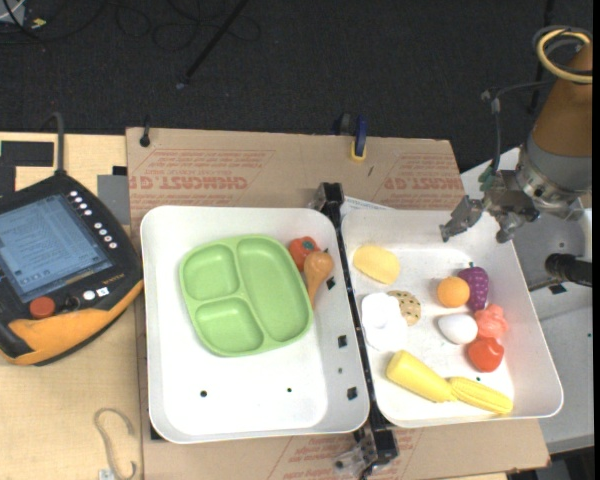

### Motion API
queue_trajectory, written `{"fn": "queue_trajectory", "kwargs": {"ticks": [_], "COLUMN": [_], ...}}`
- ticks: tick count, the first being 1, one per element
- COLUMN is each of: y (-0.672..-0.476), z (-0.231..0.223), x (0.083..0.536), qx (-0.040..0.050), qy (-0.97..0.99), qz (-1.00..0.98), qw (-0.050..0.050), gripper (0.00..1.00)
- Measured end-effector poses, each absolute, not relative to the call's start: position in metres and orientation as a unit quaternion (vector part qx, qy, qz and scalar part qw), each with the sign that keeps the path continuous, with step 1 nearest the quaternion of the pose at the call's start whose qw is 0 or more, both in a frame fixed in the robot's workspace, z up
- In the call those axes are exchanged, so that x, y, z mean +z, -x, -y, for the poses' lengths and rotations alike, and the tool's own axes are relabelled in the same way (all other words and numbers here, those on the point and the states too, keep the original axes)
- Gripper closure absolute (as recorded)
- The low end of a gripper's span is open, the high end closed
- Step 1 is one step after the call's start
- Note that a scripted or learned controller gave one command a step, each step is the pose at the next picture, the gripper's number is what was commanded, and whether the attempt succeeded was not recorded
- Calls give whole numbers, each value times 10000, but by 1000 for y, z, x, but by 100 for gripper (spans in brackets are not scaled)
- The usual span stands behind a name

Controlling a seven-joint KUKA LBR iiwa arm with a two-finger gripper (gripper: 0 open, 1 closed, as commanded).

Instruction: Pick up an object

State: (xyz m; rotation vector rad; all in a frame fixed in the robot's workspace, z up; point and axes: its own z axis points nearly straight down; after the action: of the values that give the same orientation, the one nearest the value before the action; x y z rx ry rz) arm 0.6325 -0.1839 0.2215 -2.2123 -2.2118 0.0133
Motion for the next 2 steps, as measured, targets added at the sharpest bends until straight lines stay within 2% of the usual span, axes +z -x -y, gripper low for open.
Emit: {"fn": "queue_trajectory", "kwargs": {"ticks": [1, 2], "y": [-635, -632], "z": [184, 186], "x": [230, 185], "qx": [5, 20], "qy": [7067, 7062], "qz": [7075, 7080], "qw": [12, 26], "gripper": [0, 0]}}
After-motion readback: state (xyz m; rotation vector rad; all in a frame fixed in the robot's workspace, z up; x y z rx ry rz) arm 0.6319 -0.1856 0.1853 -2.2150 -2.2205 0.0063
